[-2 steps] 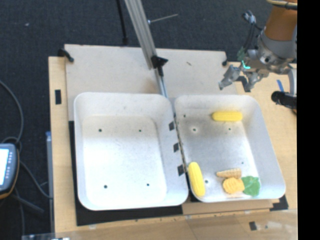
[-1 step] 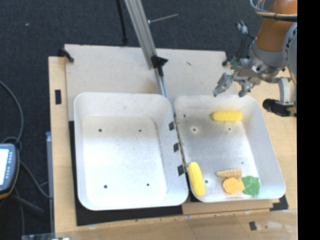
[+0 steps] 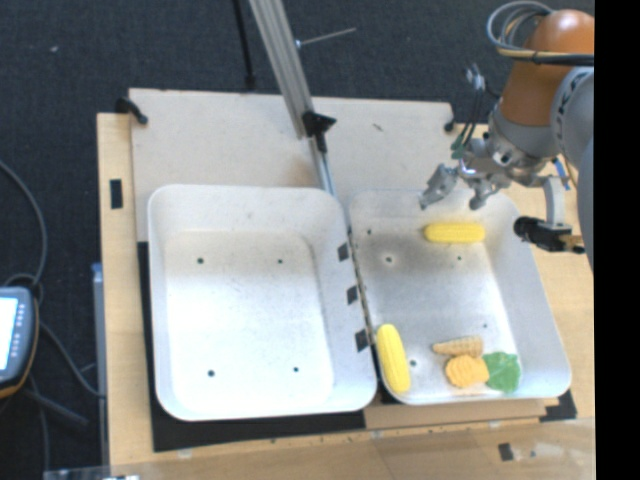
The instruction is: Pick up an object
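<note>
My gripper (image 3: 456, 193) hangs over the far edge of the right bin (image 3: 535, 288), its two fingers spread apart and nothing between them. Just below it, a yellow corn cob (image 3: 454, 233) lies in the bin's far part. A second yellow corn cob (image 3: 392, 357) rests along the bin's near left wall. At the near right sit a tan ridged piece (image 3: 458, 347), an orange round piece (image 3: 465, 371) and a green leafy piece (image 3: 503, 370), close together.
The left bin (image 3: 170, 268) stands beside the right one. A slanted metal post (image 3: 290, 73) rises from the bench behind the bins. A screen device (image 3: 14, 333) sits off the bench at far left.
</note>
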Action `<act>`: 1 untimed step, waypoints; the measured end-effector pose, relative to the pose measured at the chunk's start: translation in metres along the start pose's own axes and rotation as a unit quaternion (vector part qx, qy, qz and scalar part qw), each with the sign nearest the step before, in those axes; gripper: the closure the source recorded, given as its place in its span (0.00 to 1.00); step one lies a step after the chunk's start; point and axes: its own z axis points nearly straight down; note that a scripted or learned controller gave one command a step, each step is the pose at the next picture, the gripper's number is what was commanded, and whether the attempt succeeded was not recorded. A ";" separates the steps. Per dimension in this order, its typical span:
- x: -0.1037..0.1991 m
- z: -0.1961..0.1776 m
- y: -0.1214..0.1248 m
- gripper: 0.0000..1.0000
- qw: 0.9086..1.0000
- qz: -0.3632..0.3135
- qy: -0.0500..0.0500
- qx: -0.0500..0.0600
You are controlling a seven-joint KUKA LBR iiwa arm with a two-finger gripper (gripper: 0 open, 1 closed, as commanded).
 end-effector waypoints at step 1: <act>0.006 0.048 -0.006 0.00 1.000 -0.001 0.000 0.001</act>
